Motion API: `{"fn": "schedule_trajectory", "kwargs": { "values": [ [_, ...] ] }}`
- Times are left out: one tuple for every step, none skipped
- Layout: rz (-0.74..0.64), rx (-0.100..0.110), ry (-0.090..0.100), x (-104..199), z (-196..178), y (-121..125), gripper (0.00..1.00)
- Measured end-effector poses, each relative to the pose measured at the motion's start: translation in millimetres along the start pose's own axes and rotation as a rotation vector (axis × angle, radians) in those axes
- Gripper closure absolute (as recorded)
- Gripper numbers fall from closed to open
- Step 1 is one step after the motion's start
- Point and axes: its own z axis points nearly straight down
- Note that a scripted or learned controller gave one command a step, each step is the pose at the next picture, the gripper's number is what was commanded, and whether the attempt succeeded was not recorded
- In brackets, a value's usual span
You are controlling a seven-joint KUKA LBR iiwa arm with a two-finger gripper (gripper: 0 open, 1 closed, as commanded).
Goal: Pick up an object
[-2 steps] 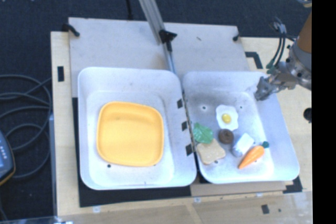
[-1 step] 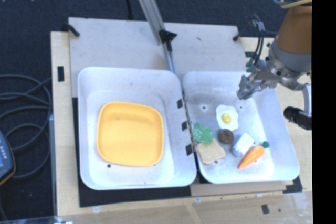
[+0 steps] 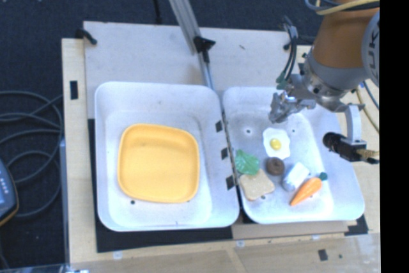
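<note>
The gripper (image 3: 279,113) hovers in the right bin (image 3: 345,201), just above the egg (image 3: 277,142); whether the jaws are open I cannot tell; seemingly the approach step; next, descend onto the egg.

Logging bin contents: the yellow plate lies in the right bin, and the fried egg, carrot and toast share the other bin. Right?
Not quite. The camera view shows the yellow plate in the left bin; the fried egg, carrot and toast share the right bin.
</note>
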Motion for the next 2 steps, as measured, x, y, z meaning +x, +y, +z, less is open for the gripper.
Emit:
{"fn": "schedule_trajectory", "kwargs": {
  "values": [
    [0.0,0.001,0.0,57.2,2.6,-11.2,1.0],
    [0.001,0.002,-0.001,103.4,21.9,-10.4,1.0]
  ]
}}
